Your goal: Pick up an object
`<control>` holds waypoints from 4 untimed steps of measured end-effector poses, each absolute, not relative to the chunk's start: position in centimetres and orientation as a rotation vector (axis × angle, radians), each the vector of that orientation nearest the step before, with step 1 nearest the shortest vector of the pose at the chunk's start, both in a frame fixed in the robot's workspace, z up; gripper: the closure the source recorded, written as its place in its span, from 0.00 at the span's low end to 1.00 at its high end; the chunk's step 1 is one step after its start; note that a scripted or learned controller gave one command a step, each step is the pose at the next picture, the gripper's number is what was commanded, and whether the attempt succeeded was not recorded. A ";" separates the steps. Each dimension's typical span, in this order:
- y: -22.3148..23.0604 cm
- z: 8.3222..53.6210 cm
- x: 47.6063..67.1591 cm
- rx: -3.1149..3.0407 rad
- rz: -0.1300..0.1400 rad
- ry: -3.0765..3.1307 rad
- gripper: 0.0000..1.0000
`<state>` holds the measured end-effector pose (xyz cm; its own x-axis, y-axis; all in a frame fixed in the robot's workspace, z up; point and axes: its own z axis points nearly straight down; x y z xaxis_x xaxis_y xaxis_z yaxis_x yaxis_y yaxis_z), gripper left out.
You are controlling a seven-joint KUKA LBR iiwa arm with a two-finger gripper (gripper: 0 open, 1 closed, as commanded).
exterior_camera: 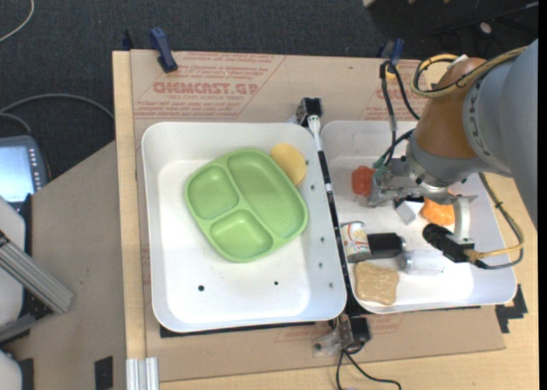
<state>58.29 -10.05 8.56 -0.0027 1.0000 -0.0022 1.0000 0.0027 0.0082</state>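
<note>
Hovering low in the right bin (487, 294), gripper (386, 194) just beside the red object (363, 180); jaw state impossible to tell. Looking like the approach step; next, probably closing squarely around that object and lifting.

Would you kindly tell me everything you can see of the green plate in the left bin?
The green plate is a rounded, plastic-looking tray with three shallow compartments, all bare. It lies flat, turned at a slant, in the middle of the left bin. A yellow object sits against its upper right rim.
</note>
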 end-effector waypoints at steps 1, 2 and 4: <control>-10.0 9.5 58.0 2.217 0.002 2.221 1.00; -23.0 12.9 62.0 2.224 0.006 2.212 1.00; -14.8 15.3 65.6 2.215 0.003 2.219 1.00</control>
<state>65.58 -14.81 15.33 -0.0017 1.0000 -0.0031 1.0000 0.0018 0.0054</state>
